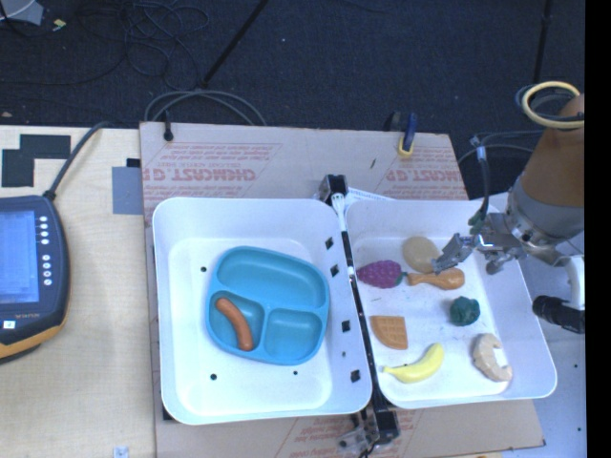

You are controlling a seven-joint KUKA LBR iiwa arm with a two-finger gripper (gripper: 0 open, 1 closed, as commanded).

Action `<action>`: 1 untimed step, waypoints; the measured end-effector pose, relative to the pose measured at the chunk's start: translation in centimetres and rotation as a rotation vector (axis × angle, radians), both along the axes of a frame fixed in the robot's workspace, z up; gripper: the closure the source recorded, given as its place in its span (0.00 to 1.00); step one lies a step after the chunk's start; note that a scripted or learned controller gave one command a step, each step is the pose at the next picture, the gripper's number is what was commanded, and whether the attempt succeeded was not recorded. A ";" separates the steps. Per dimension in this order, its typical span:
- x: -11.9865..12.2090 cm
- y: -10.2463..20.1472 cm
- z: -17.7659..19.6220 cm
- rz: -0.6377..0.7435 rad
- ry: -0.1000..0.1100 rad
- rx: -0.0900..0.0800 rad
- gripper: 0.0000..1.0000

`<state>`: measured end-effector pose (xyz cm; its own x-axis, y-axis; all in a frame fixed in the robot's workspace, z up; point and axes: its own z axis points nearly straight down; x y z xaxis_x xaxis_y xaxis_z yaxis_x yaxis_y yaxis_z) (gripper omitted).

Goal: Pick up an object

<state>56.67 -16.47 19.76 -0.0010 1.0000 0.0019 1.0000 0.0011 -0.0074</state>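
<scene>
The chicken drumstick (437,278) is the likeliest target: it lies in the right bin (535,378), just beside the purple grapes (379,274) and touching a tan potato-like lump (419,252). Your gripper (458,251) hangs right over the drumstick's thick end, but whether it has opened, clamped or caught anything you cannot tell from this angle. Judge the pick as not yet done: nothing looks lifted off the bin floor. The banana (417,366), toast slice (389,331), green piece (465,310) and pale chunk (491,357) lie apart. In the left bin (181,389), a sausage (235,321) rests on the blue tray (286,284).
</scene>
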 end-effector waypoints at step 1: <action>0.4 4.9 20.6 0.004 -0.018 -0.004 0.00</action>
